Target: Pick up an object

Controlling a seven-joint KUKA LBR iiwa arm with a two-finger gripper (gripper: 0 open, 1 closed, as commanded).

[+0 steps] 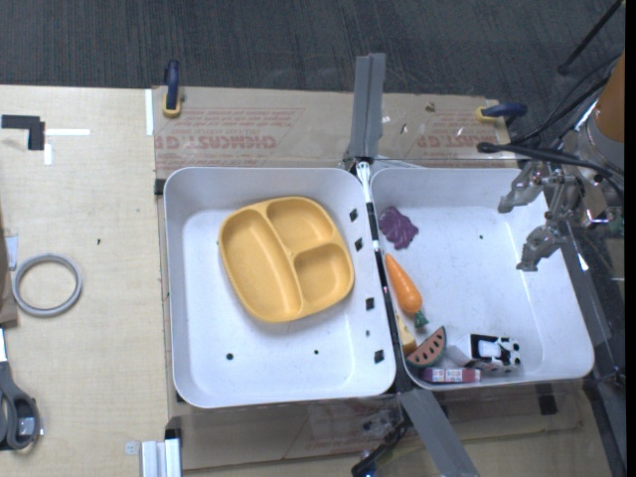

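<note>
Reaching in from the right, the grey arm's metal pincer (540, 225) hangs over the right edge of the right shallow white bin (467, 217); its two fingers stand slightly apart with nothing between them (the arm's upper part is cut off by the frame, and cables cross in front of it). Lying in that bin are a crinkled purple leafy toy (397, 227) near the dividing wall; an orange plastic carrot with a green top (403, 284) just below it, close against the wall; a watermelon-slice toy (429, 348) in the lower left corner; a pink and white flat packet (449, 374) along the bottom rim, too small to read; and a small black and white boxy item (494, 350) beside it, hard to make out. All sit well apart from the pincer. A yellow plastic divided plate with three compartments (286, 258) rests in the left shallow white bin (199, 366). On the wooden tabletop (89, 207) at the left lies a grey tape ring (44, 284); a pair of scissors (16, 415) is cut off by the frame's edge.
</note>
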